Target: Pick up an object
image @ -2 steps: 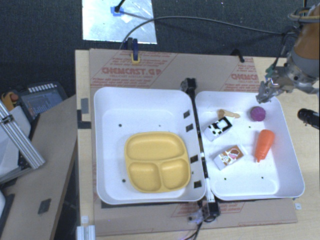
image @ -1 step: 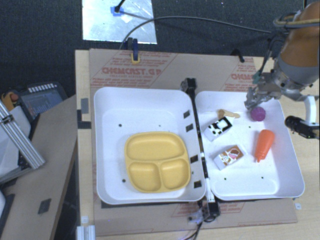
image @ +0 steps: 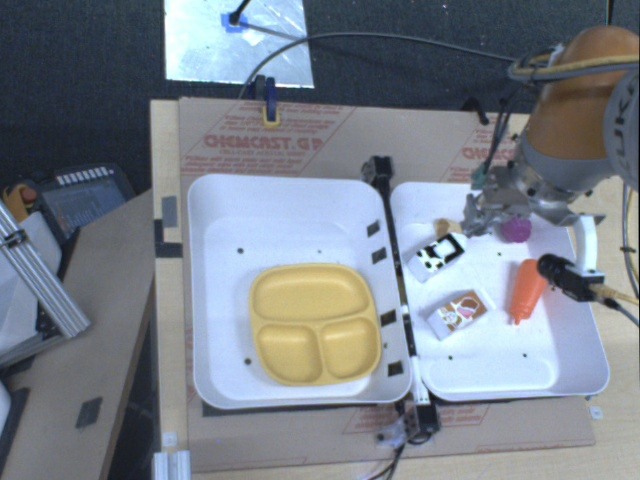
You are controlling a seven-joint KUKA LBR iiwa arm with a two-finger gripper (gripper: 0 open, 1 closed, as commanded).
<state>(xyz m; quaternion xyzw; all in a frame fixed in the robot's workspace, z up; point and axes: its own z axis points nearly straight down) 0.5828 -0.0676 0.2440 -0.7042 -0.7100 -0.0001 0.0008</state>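
My gripper [image: 479,216] hangs low over the back of the right bin [image: 500,378], reaching in from the right. A purple object [image: 517,231] lies just to its right, partly hidden by the wrist. To its left and a little nearer lies a black-and-white patterned piece [image: 438,255], with a small tan bit [image: 441,227] behind it. An orange carrot-shaped toy [image: 524,290] lies upright-slanted toward the bin's right side. A small printed box [image: 459,312] rests near the bin's middle. Nothing is visibly between the gripper's tips.
The left bin [image: 220,228] holds a yellow divided plate [image: 314,323]. A black divider strip [image: 392,268] runs between the two bins. The front part of the right bin is bare white floor.
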